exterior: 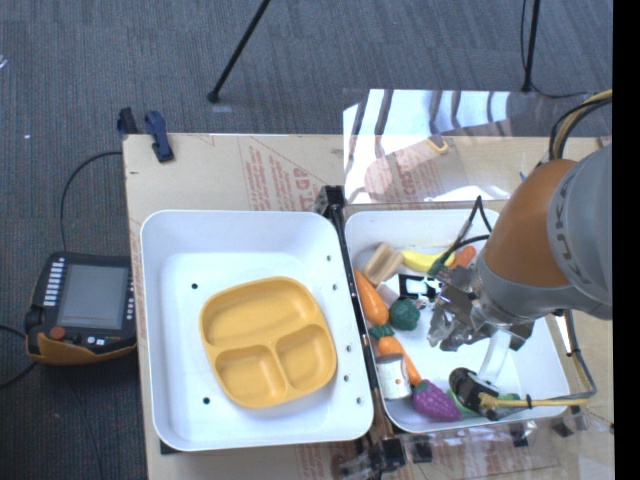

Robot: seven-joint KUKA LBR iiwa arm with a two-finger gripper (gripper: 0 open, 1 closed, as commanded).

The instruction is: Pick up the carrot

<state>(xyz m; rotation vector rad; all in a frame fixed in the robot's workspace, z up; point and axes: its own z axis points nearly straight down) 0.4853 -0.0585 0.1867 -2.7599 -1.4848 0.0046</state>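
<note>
The carrot (pixel 372 301) lies in the right bin (pixel 560 368), hard against that bin's left wall, its orange body slanting from far-left to near-right. Just right of it sits a dark green broccoli-like piece (pixel 404 314), and on its far side a tan block (pixel 381 263) and a yellow banana (pixel 425 261). Nearer the front, a small bottle with an orange cap (pixel 391 368) stands beside a second orange piece (pixel 412 371), with a purple grape bunch (pixel 433 401) at the near edge.

The arm (pixel 550 238) reaches in from the right, its orange band over the middle of the right bin. The jaws (pixel 450 330) hang to the right of the carrot and the green piece, apart from both; whether they are apart or together I cannot tell, as the dark metal parts blur into one another.

The left bin (pixel 170 268) holds a yellow divided plate (pixel 266 340) with three compartments. Both bins rest on a cardboard-covered surface (pixel 250 168). A teach pendant (pixel 85 303) lies on the floor at the left.
</note>
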